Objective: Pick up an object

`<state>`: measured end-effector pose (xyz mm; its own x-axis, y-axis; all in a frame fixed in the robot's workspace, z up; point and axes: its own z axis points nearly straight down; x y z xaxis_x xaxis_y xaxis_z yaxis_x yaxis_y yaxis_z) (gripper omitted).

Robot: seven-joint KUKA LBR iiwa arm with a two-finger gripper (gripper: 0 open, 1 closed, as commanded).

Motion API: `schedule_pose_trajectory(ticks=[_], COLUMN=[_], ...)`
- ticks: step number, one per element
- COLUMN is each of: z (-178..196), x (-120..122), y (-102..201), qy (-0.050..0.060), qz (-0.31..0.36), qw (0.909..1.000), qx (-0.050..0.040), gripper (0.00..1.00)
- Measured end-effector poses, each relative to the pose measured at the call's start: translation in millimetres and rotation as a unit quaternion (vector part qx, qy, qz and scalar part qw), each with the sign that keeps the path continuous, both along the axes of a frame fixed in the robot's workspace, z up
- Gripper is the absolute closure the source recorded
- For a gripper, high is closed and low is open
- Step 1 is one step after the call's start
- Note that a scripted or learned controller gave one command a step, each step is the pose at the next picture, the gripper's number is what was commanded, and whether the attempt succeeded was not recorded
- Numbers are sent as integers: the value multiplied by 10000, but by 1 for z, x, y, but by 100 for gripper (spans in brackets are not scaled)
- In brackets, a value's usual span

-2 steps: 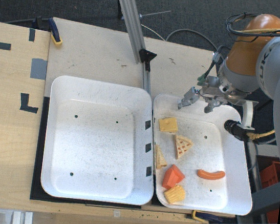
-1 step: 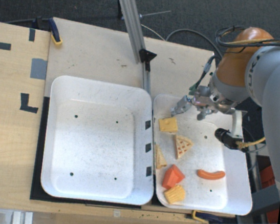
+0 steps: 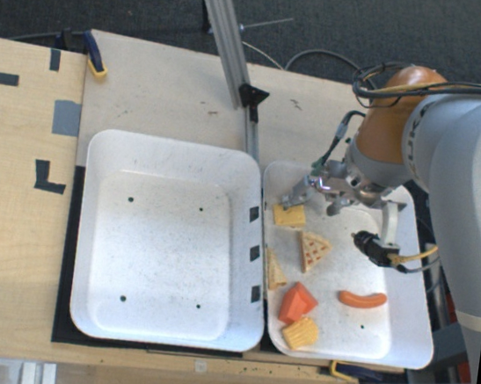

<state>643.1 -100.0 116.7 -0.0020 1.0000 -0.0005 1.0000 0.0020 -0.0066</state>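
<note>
My gripper (image 3: 318, 195) hovers over the small yellow cheese-like foam block (image 3: 290, 215) (probably light, squashy; fingers' state unclear), so I'd pinch its flat sides.

Arm (image 3: 457, 164) bent in from right, pincer (image 3: 315, 197) pointing down-left.

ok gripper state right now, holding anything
gripper: cannot be told; low in the right bin, just above the yellow cheese block.

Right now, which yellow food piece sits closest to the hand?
The yellow cheese block at the right bin's upper left, just below the hand. The waffle wedge and the other yellow pieces lie farther down.
</note>
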Motion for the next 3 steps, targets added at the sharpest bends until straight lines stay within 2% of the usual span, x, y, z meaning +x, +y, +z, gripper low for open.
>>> schedule_pose_trajectory(ticks=[1,3], z=[13,101], x=[1,-4], y=[1,-4], qy=[-22,-50], qz=[7,-1], qw=[10000,10000], qx=[4,0], gripper=[100,100])
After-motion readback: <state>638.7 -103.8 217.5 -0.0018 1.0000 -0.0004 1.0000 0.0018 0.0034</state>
